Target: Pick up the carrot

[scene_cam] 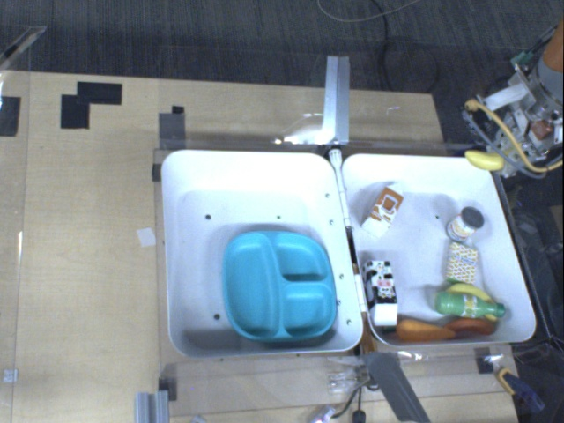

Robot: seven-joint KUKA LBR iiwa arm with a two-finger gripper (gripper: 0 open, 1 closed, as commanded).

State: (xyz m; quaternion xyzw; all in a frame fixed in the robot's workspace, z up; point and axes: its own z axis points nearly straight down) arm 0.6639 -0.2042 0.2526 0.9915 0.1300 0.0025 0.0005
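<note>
**Asker:** Since I can't see the bench, where does the carrot sit, and how would it handle?

**Describer:** It lies flat in the right bin [511,227], along the near wall. The carrot [427,330] is an orange, tapered stick, pointing left to right. I judge it light and stiff, probably a plastic toy with a smooth, somewhat slippery skin (nothing here confirms the material). A hold across its thicker middle, fingers closing from near and far sides, looks best to me.

**Asker:** What crowds it?

**Describer:** Plenty. A green bottle [470,304] lies just beyond its right half, touching or nearly so. A small black-and-white carton [381,292] stands just beside its left end. The bin's near wall runs right alongside, so a finger may have little room on that side. Further back are a patterned pouch [462,262], a small can [466,223] and a brown-and-white box [384,208], all well apart from it. The left bin [194,201] holds a blue divided plate [280,284].

**Asker:** And the arm?

**Describer:** It sits off the worktop's far right corner, well away from the carrot. The pincer [539,130] is tangled in cabling from this angle, so I cannot tell how wide it stands or whether it has anything in it. A yellow banana-like shape [484,159] rests at the bin's far right rim.
</note>
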